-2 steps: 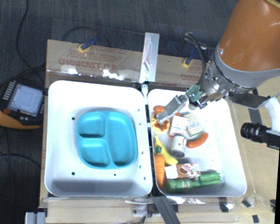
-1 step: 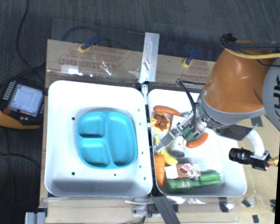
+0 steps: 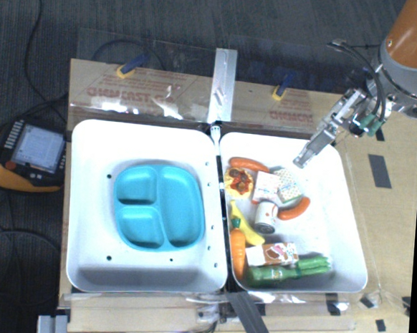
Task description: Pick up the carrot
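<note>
Cardboard sheet (image 3: 139,92) behind bins: red print, illegible.
Small box (image 3: 272,255): label illegible.
Can (image 3: 266,215): label illegible.

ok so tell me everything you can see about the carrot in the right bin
The small orange toy carrot looks like smooth plastic, tapered, lying roughly lengthwise along the left wall of the right white bin, near its front corner. Its upper end sits by the yellow banana-shaped toy, which seems to touch it. On its right, the small printed carton and the green cucumber-like toy press close and partly cover it. The tool is well away, over the bin's back edge.
</note>
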Robot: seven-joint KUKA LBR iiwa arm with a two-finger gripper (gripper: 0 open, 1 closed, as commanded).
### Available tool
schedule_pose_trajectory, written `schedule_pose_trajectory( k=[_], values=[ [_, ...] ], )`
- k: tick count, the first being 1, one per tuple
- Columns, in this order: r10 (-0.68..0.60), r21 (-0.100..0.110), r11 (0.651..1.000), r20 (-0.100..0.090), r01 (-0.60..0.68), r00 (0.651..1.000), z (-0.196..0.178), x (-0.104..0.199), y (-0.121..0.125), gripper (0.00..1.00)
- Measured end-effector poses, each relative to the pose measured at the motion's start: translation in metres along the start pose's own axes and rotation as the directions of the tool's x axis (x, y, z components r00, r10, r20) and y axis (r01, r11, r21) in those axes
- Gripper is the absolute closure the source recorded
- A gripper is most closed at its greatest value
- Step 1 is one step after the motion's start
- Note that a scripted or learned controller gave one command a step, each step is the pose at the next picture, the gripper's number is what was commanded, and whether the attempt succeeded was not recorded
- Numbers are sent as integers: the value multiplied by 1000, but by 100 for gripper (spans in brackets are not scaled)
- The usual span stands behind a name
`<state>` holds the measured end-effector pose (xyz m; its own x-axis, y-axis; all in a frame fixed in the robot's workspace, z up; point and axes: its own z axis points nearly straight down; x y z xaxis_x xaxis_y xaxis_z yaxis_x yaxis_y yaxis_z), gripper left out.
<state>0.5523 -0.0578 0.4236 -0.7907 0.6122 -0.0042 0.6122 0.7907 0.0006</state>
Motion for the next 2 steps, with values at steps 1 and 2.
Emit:
schedule_pose_trajectory(
  k=[1,2],
  values=[
    [-12,-1,1000,-2,12,1000,-11,79,37,0],
    [-14,-4,1000,1,14,1000,-21,79,39,100]
  ],
)
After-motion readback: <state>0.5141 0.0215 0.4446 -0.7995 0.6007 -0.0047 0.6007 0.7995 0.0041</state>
